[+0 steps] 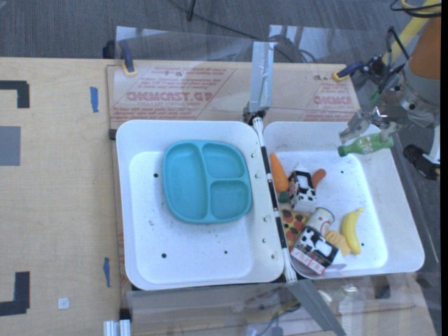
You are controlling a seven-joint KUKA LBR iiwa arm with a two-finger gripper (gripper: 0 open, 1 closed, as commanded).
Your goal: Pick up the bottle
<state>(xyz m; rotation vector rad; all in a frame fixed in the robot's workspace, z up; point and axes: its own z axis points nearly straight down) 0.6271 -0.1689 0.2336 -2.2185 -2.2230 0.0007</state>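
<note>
A green bottle (355, 146) with a pale label lies level over the far right corner of the right bin (392, 208). My gripper (369, 133) comes in from the upper right and sits directly on top of it. Its fingers are closed on the bottle's middle. The bottle's green cap end sticks out to the left of the fingers, and its other end reaches toward the bin's right rim.
The left bin (140, 215) holds a teal divided plate (208, 180). Along the right bin's left and front sides lie a carrot (278, 172), a cow toy (302, 187), a can (320, 221), a banana (352, 229) and a black-and-white carton (313, 249).
</note>
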